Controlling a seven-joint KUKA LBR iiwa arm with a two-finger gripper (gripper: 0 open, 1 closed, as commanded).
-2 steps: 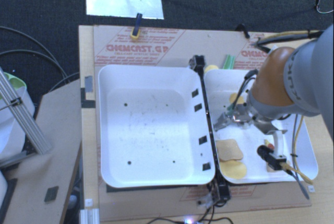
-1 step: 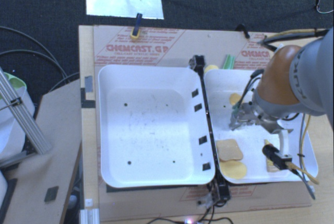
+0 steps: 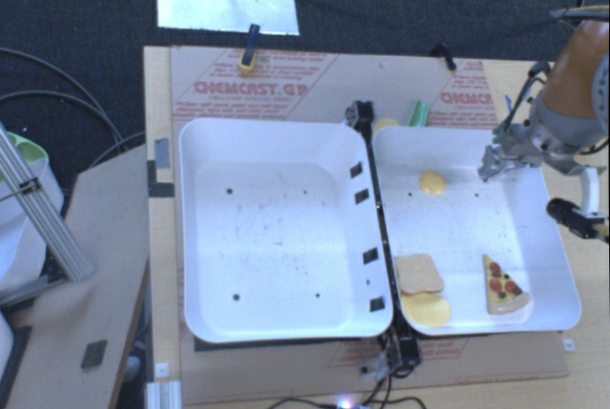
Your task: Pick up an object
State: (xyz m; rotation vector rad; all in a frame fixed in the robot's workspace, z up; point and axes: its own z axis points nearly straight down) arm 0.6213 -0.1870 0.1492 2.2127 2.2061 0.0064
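Camera view puts the arm [image 3: 572, 83] coming in over the top right corner of the right bin [image 3: 548, 250], with the gripper [image 3: 498, 161] hanging just above the bin floor near its far wall. Honestly the fingertips are a small grey smudge at this size, so whether they're open or closed, can't tell. Nothing obvious sits between them.

Closest candidate for a pick is the small yellow lump [image 3: 433, 183], which sits on the bin floor to the camera's left of the gripper and a touch nearer the camera. It's near, but not touching. It's roundish, so no real long axis to line up with, which should make the approach angle forgiving.

The other stuff is down at the near end of the same bin, well apart from the gripper: a toast slice [image 3: 419, 274] with a yellow disc [image 3: 426, 309] just below it and touching or overlapping it, plus a pizza slice [image 3: 501, 286] over toward the right wall, its point aimed away from the camera. The left bin [image 3: 191, 235] isn't in play.

My guess is the next move is a short slide left and a drop onto the yellow lump. A round little thing like that could easily squirt out sideways.
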